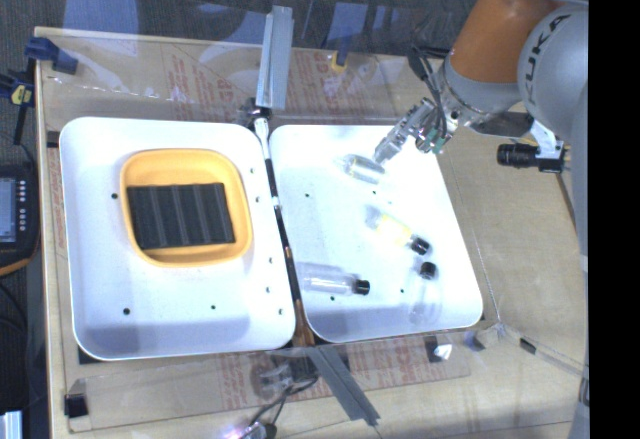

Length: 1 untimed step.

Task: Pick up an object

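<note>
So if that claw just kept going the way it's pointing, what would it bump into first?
Probably the small clear object lying in the right bin, just beyond the gripper. It points down and left towards it, though height above it is hard to judge.

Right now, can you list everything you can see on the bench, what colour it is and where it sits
Bins: two, white, side by side on the bench.
Tray: one, yellow-orange with a dark ribbed inset, in the left bin.
Clear tubes: three or so, see-through with black caps, in the right bin's near half; exact count hard to tell.
Clear object: one, see-through, far part of the right bin, at the gripper's tip.
Metal rail: one, grey, behind the bins.
Arm: one, grey with orange band, reaching in from the right.
Gripper: one, over the right bin's far part.
</note>
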### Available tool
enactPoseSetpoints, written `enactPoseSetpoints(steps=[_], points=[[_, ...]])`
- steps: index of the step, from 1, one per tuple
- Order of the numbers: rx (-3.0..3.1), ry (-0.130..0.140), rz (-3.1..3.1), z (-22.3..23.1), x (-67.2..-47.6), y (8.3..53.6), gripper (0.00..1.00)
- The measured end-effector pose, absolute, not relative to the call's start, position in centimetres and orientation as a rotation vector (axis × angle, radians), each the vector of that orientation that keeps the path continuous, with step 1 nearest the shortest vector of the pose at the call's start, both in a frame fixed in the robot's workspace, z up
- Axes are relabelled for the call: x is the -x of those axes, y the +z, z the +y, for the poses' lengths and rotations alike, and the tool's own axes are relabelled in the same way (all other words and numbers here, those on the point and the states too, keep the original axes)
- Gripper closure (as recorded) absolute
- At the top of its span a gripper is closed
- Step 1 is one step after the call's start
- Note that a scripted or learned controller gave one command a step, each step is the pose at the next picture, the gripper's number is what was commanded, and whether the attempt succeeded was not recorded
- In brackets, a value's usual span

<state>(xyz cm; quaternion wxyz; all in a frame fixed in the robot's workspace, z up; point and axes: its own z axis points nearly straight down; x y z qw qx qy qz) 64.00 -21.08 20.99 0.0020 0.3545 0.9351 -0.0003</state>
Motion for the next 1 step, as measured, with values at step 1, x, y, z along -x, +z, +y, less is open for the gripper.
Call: enactPoseSetpoints(steps=[1], points=[[-1.049,-0.001,2.963,-20.83,-61.66,9.13,0.0]])
